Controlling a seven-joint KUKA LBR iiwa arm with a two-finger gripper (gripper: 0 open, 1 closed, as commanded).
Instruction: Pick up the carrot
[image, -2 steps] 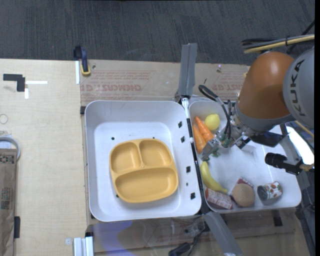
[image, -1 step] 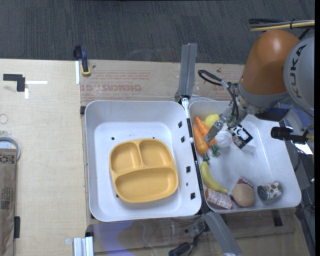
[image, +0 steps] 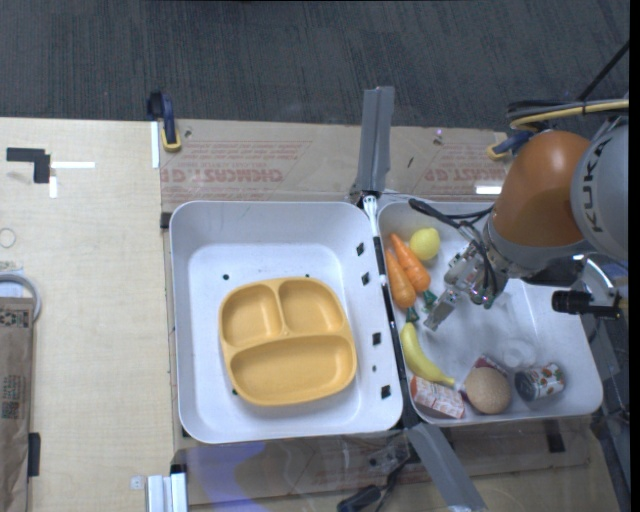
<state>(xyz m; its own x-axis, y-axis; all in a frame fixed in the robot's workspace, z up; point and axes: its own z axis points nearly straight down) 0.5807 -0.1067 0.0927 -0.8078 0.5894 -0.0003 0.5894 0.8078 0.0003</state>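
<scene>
Two orange carrots lie side by side against the left wall of the right bin (image: 590, 395): one carrot (image: 411, 260) nearer the lemon, and a second carrot (image: 399, 285) beside it. My gripper (image: 440, 311) hangs low in the right bin, just right of the carrots' lower ends and slanting down-left towards them. A small gap shows between it and the carrots, and I see nothing held in it. The grey arm with its orange band (image: 540, 190) reaches in from the right.
Also in the right bin are a yellow lemon (image: 425, 243), a banana (image: 421, 356), a red-and-white packet (image: 437, 399), a round brown item (image: 488, 391) and a small patterned can (image: 540, 381). The left bin (image: 195, 300) holds a yellow divided plate (image: 288, 340).
</scene>
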